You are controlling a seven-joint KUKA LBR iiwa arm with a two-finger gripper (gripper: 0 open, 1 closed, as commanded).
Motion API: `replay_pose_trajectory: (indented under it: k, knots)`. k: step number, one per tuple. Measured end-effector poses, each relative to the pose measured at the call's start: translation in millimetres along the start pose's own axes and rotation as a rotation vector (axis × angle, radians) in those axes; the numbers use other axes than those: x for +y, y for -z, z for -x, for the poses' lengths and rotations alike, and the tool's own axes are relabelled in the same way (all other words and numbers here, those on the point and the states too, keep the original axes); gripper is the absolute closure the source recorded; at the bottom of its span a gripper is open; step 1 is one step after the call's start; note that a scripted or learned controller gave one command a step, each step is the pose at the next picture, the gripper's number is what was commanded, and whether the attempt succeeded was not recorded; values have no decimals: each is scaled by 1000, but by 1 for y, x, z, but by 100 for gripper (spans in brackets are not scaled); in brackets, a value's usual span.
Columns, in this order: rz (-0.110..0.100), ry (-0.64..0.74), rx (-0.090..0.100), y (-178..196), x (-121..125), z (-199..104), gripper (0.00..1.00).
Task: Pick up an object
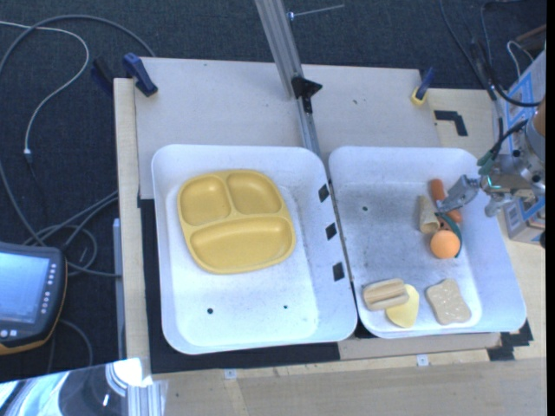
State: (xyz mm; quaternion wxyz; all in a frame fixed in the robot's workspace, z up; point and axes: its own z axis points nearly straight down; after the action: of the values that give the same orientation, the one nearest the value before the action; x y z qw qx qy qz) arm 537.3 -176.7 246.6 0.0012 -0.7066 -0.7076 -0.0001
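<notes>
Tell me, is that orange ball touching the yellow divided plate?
Apart. The camera view shows the orange ball lying in the right bin, while the yellow divided plate sits in the left bin, with both bin rims between them.

I can read no text, label, brand or number anywhere here. The pendant screen (22, 289) at the lower left of the frame glows pale blue, but whatever it displays is too small and blurred for me to make out. The black angle marks (452, 120) on the bench at the upper right are plain tape shapes, not letters. The yellow divided plate (236, 221) carries no print that I can see.
</notes>
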Motion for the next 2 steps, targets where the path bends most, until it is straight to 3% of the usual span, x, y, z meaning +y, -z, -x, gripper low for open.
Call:
replay_pose_trajectory:
  k: [1,2]
  knots:
    - [0,0,0,0,0,0,0]
    - [-5,-1,1,-48,-3,0,0]
